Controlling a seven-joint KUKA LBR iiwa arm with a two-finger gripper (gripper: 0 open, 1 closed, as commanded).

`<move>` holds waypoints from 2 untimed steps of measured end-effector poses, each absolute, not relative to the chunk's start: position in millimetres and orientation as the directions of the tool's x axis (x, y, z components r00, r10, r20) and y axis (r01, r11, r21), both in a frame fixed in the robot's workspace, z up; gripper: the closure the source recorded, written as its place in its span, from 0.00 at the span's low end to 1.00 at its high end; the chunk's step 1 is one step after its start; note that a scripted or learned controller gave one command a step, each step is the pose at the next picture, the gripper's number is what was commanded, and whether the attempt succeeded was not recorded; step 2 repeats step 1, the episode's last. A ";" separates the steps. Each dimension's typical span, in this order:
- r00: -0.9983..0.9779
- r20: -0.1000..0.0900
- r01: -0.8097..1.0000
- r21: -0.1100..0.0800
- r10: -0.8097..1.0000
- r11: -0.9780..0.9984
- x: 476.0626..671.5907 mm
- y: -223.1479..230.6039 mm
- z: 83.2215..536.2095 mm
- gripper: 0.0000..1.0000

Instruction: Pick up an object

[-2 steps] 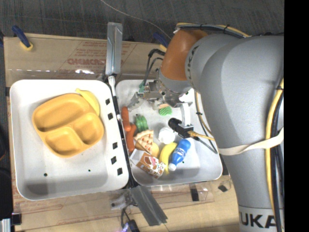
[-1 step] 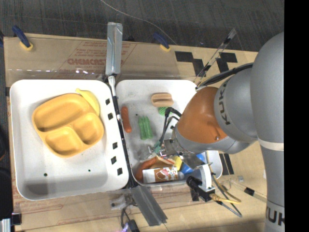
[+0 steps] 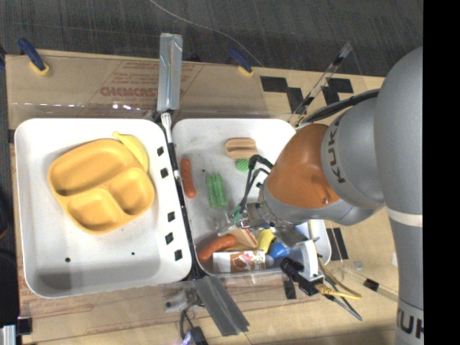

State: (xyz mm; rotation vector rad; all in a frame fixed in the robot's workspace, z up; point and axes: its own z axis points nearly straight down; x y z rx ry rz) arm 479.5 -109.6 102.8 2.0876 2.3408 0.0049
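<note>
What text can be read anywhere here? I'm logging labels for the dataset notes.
"KU", white letters on the arm's orange band; the rest is cut off.
"KU", on the grey arm at the lower right edge, partly cut off.
Red print on the cardboard sheet behind the bins: too blurred to read for certain.
Label on the bottle in the right bin: too small to read.

Even, fairly bright overhead light covers the bench, and the left bin [image 3: 29,192] reads clean white. Against that bin, a soft grey shadow sits in its near left corner, and glare streaks the clear sheet just beyond its far rim. The yellow tray [image 3: 100,185] inside it casts little shadow. To its right, the arm [image 3: 345,171] looks soft and slightly blurred, its grey shell shading smoothly
</note>
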 end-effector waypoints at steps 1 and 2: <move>0.236 0.002 0.972 -0.002 0.972 -0.236 494.5 -15.4 191.8 1.00; 0.236 0.002 0.972 -0.002 0.972 -0.236 494.5 -15.4 191.8 1.00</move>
